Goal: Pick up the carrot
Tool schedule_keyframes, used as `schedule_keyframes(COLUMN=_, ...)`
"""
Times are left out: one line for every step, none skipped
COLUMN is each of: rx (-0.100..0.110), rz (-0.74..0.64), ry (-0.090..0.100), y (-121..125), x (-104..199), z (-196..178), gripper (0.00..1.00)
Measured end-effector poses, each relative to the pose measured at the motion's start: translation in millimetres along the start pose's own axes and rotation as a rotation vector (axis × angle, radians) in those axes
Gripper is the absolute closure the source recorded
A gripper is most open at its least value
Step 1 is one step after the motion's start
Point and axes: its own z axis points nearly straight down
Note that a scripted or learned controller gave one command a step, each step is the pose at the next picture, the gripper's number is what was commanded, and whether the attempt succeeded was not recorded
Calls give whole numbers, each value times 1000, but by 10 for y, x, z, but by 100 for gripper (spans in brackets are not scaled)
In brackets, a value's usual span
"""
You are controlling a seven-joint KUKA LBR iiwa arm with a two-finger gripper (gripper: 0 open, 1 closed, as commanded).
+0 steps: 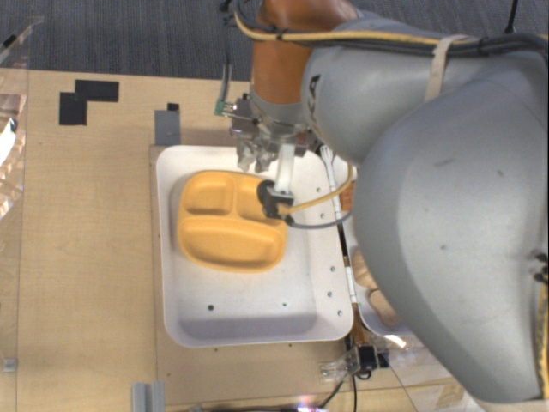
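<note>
Camera view, and we find the tool (257, 157) hanging over the left bin (184, 316), at the far right corner of the yellow tray (227, 230). Whether it is spread or pressed together, we cannot tell.

The carrot (346, 197) is our best guess only: an orange sliver peeking from under the arm (429, 187), just past the shared rim in the right bin (364, 319), mostly hidden.

We judge it light, stiff, tapered and a bit slick, so the thick middle is the place to take it, across its width.

In the way we see the rim close beside it, and pale things (371, 275) lie nearby. The tray sits in the other bin, no trouble.
</note>
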Motion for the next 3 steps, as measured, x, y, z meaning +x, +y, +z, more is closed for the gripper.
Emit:
schedule_keyframes(rx=7, rz=2, ry=-7, y=-5, x=-40, z=44, gripper=0)
schedule_keyframes(rx=14, rz=82, ry=-9, y=-867, x=-432, z=177, gripper=0)
schedule_keyframes(rx=-4, rz=9, ry=-4, y=-443, x=-824, z=1084, gripper=0)
